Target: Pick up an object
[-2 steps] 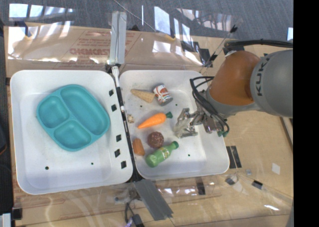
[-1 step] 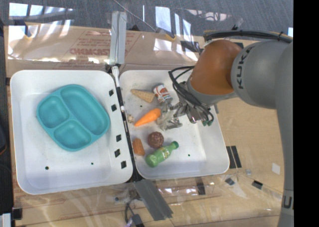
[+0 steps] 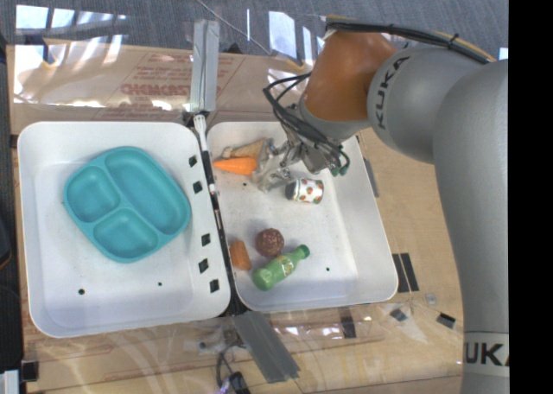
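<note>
A KUKA arm [image 3: 406, 90] reaches from the right over the right-hand white bin [image 3: 367, 237], its pincer [image 3: 278, 166] low at the bin's upper part; whether it is wide, narrow or holding anything cannot be told. Just left of the pincer lies an orange carrot [image 3: 235, 165]; just right, a small tipped can [image 3: 308, 190]. Below it sit a brown ball [image 3: 270, 241], a green bottle [image 3: 279, 268] and a small orange piece [image 3: 240, 255]. Far left, the other bin [image 3: 52, 297] carries a teal divided plate [image 3: 127, 202].
</note>
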`<act>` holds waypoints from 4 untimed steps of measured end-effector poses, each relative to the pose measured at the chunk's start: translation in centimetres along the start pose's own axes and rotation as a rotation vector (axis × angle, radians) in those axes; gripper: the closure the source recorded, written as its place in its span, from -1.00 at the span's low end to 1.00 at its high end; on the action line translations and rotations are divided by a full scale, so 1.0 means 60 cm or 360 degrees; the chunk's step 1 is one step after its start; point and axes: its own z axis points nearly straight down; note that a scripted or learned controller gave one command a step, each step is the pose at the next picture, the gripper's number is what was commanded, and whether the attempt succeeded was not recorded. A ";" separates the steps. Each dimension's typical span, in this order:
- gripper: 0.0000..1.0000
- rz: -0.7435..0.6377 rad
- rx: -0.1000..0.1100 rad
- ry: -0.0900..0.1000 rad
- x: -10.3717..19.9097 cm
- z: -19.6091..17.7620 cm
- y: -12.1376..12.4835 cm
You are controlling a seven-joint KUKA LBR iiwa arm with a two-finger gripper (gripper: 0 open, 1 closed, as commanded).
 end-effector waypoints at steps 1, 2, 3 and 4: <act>1.00 0.0069 0.0005 -0.0002 0.047 -0.002 -0.128; 1.00 0.0064 0.0009 -0.0012 0.042 -0.022 -0.126; 1.00 0.0065 0.0001 -0.0002 0.045 -0.002 -0.125; 1.00 0.0007 0.0003 -0.0002 0.044 -0.002 -0.124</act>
